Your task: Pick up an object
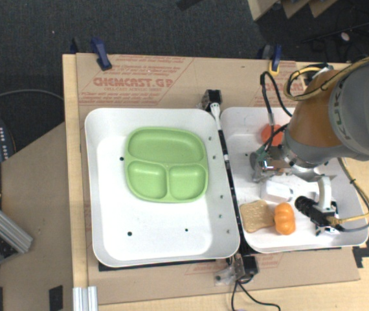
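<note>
Far to the left of the hand, a green divided plate lies in the left bin. Whether the hand is open or closed, I cannot tell. Just below-right of it lie a white object, a toast piece and an orange fruit; being so crowded, a grasp may slip or push a neighbour.

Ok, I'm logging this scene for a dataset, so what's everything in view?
bins: two, white, side by side on the bench
plate: one, green, three compartments, in the left bin
orange: one, orange, near edge of the right bin
bread: one, tan, left of the orange
red thing: one, partly hidden by the arm, right bin
white thing: one, under the wrist
arm: one, grey and orange, over the right bin
</note>
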`<state>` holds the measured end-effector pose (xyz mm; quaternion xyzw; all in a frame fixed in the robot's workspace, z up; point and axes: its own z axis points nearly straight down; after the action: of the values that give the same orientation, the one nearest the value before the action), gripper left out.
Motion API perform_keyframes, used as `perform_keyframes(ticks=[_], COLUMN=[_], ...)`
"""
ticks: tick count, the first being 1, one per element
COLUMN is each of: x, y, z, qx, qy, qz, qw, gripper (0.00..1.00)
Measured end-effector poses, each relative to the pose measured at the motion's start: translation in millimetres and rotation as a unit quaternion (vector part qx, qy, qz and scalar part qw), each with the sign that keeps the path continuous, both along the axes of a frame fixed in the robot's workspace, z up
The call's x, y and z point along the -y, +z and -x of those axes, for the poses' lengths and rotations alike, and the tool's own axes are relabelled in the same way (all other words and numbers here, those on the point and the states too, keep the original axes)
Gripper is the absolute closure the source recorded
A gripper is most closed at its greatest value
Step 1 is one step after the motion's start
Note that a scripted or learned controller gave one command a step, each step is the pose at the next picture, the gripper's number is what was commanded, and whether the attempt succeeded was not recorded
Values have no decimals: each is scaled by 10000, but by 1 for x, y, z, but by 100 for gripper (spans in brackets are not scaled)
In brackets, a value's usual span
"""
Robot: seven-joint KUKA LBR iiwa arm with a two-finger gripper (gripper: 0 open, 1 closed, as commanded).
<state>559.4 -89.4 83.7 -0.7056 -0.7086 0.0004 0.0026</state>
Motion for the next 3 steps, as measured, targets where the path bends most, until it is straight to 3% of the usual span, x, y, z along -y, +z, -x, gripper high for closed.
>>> perform_keyframes(ticks=[1,2,3], x=[-120,-212,-268], y=[108,120,235], z=[-12,11,35], qx=[85,35,84], qy=[51,32,25], qz=[-13,-1,-22], qw=[10000,10000,10000], gripper=[100,100,100])
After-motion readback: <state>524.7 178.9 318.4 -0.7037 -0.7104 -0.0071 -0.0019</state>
